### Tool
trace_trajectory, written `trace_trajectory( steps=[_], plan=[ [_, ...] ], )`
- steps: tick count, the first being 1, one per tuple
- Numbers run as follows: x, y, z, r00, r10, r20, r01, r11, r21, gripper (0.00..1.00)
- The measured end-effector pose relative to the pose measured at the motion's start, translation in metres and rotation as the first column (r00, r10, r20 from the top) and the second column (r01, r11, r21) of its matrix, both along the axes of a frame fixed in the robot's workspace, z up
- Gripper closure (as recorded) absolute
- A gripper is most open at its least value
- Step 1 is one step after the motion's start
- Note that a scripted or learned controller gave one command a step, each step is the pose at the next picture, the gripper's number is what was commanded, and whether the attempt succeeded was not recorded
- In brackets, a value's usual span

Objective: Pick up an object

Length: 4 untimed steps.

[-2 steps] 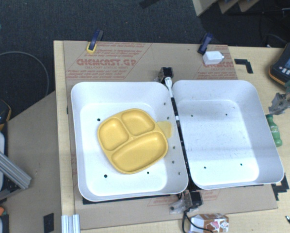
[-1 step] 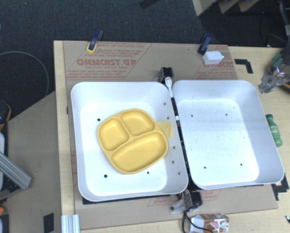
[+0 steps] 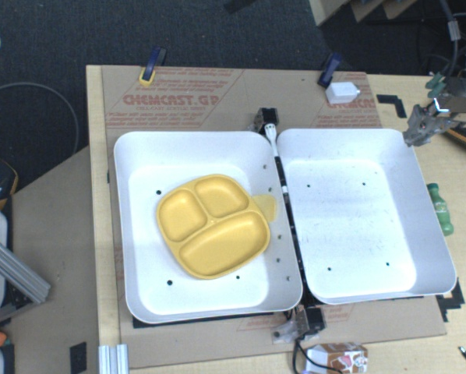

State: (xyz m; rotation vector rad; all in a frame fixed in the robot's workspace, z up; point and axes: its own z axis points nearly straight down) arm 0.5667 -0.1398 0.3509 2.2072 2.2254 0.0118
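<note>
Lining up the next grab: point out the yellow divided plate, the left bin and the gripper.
yellow divided plate point(image 3: 213, 226): camera view, on the ridge between its compartments.
left bin point(image 3: 132, 209): camera view, on its left wall.
gripper point(image 3: 420, 127): camera view, at its tip.

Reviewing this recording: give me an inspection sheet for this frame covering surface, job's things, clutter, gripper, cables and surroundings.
Surface: brown bench with printed lettering, bearing a left bin and a right bin side by side.
Job's things: yellow divided plate lies flat in the left bin, with three compartments; a small yellow piece shows at its right edge.
Clutter: white block on the bench behind the right bin; green item beside the right bin's right rim.
Gripper: gripper at the right bin's far right corner, apart from the plate; finger state unclear.
Cables: a thin cable on the floor at left.
Surroundings: dark carpet.
</note>
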Motion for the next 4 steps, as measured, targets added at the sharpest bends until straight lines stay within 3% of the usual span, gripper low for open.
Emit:
trace_trajectory(
  steps=[1, 2, 3, 4],
  plan=[
    [0.019, 0.077, -0.033, 1.0, 0.001, -0.014, -0.001, 1.0, 0.003, 1.0],
    [-0.04, 0.129, -0.035, 1.0, -0.002, -0.016, 0.002, 1.0, 0.002, 1.0],
    [-0.072, 0.184, -0.015, 1.0, -0.001, -0.012, 0.001, 1.0, 0.003, 1.0],
    [-0.087, 0.23, 0.033, 1.0, -0.001, -0.004, 0.001, 1.0, 0.003, 1.0]
  ],
)
